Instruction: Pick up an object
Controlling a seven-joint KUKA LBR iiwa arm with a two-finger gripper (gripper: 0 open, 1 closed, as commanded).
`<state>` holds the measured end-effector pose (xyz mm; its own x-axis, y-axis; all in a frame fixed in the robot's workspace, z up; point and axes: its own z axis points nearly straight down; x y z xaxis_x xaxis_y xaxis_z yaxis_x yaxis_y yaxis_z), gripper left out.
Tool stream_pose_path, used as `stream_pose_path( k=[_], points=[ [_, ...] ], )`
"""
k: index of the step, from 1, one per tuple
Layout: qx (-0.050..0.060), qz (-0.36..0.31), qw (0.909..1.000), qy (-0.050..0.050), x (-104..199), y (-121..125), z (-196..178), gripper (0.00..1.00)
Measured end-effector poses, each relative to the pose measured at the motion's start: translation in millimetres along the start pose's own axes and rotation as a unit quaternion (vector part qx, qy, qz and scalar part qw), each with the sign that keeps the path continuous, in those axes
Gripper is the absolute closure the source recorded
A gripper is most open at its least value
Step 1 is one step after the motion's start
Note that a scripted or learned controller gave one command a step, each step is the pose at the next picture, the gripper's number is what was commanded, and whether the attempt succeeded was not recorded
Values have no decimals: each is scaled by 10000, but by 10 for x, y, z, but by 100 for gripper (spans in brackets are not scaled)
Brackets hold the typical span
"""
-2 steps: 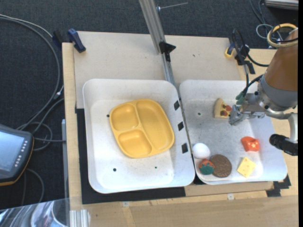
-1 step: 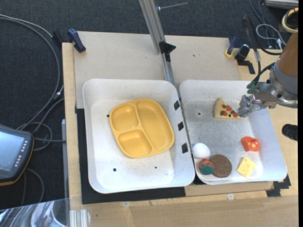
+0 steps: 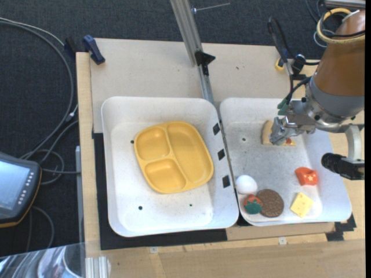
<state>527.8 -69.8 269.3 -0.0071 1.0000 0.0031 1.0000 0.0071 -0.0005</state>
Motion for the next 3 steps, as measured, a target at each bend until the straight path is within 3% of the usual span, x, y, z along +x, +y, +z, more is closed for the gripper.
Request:
stream_pose_path(
  k=[3],
  points=[
    [19,11,10000,-7,1482,124,122,100]
  ],
)
